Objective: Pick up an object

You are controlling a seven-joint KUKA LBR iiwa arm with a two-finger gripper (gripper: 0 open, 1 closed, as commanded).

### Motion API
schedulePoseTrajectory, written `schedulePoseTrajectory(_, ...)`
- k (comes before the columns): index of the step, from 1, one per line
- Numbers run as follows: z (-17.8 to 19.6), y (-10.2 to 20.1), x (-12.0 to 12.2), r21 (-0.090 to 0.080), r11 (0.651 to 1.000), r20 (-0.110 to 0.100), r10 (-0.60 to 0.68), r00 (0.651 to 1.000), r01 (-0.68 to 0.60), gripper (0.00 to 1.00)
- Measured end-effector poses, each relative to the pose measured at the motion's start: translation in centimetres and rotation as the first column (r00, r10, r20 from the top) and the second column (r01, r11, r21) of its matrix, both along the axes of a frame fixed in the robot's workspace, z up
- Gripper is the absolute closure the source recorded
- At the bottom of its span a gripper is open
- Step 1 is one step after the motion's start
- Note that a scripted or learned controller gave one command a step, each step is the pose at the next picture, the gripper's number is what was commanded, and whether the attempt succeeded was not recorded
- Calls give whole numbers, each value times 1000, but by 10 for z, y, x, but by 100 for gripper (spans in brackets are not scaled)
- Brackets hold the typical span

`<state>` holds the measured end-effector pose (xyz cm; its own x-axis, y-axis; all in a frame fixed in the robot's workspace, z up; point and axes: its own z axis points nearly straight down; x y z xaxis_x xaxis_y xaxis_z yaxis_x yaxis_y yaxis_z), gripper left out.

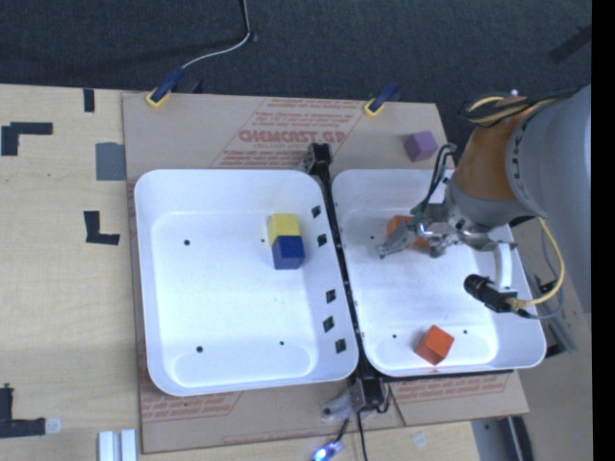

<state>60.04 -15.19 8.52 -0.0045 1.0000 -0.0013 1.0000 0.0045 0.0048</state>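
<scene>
My gripper (405, 239) is low in the right bin (384, 344), near its upper middle. An orange object (399, 227) sits right at its fingers; whether it is held between them cannot be made out. An orange block (434, 345) lies near the right bin's front edge. In the left bin (173, 353), a yellow block (283, 225) touches a blue block (288, 252) just in front of it, close to the divider.
A purple block (420, 145) rests on the cardboard behind the right bin. The arm's grey body and orange band (485, 166) cover the right bin's right side. Black clips line the divider (332, 257) between the bins.
</scene>
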Motion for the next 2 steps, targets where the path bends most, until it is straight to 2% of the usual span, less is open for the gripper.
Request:
schedulePoseTrajectory(1,-1,-19,46,2,1000,-8,-2,1000,2,0)
schedulePoseTrajectory(2,-2,-16,60,4,1000,-47,-11,999,11,0)
